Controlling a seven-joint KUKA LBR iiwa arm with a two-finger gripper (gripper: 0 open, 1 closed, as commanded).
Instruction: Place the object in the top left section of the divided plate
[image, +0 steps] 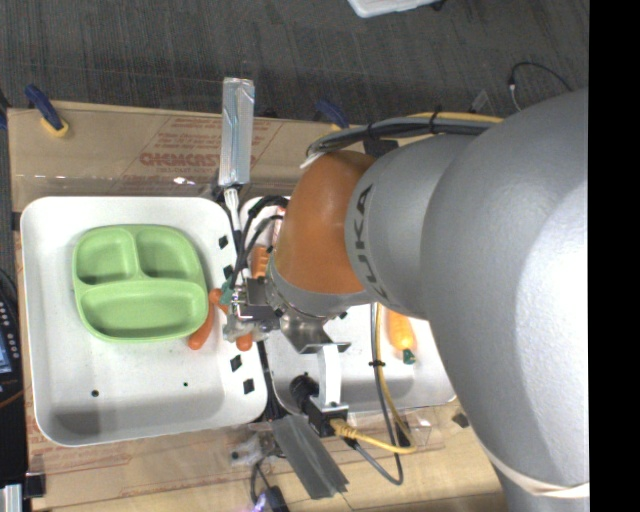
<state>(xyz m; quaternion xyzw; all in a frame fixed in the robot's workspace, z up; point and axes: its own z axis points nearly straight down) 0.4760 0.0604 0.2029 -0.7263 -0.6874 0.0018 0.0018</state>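
Camera view, "KUKA" lettering on arm, green divided plate

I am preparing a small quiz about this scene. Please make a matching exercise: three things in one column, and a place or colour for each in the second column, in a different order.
Things:
1. divided plate
2. carrot
3. left bin

Descriptions:
A. white, holds the plate
B. green, three sections
C. orange, beside the plate's right edge

Pairs: 1-B, 2-C, 3-A
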